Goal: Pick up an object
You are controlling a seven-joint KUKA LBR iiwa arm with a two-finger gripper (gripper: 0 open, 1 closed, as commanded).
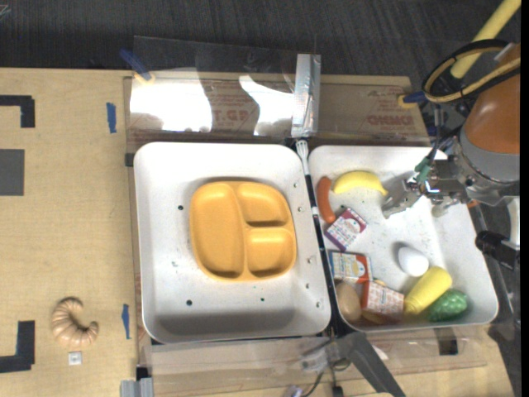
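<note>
My gripper (420, 204) hangs over the upper right part of the right bin (463, 246), its two grey fingers (397, 201) spread open with only bare bin floor between them. A yellow banana (360, 183) lies just left of it, beside a red sausage (325, 198). Below it rest a white egg (412, 261), a yellow corn-like piece (428, 288) and a green item (451, 305). Small printed packets (345, 228) and cartons (350, 265) lie along the bin's left side, with a brown lump (349, 303) in the front corner.
The left bin (157, 246) holds an orange divided plate (243, 228). A croissant-shaped toy (74, 322) lies on the bench at the far left. Yellow and black cables (471, 60) loop above the arm at the right.
</note>
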